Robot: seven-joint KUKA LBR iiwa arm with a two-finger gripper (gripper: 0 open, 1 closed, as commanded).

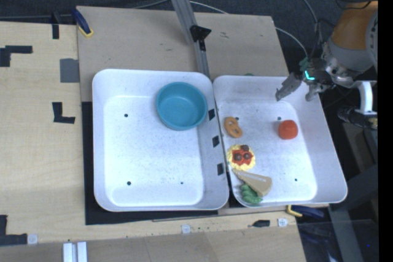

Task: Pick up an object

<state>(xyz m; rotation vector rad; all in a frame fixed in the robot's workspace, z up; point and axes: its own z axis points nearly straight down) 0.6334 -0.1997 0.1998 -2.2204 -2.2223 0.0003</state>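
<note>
In the right bin (313, 159) lie a red tomato-like ball (287, 129), a small brown pretzel (233, 126), a yellow round toy with red and dark spots (241, 157), a tan wedge (255, 181) and a green piece (249, 194). A blue bowl (180, 105) stands in the left bin (138, 156). My gripper (299, 88) hangs over the right bin's far right corner, above and to the right of the red ball. Its two fingers are spread apart with nothing between them.
A grey pole (184, 9) slants down from the top to the seam between the bins. Cables loop over the bench behind the right bin. The bench's left part bears dark tape marks.
</note>
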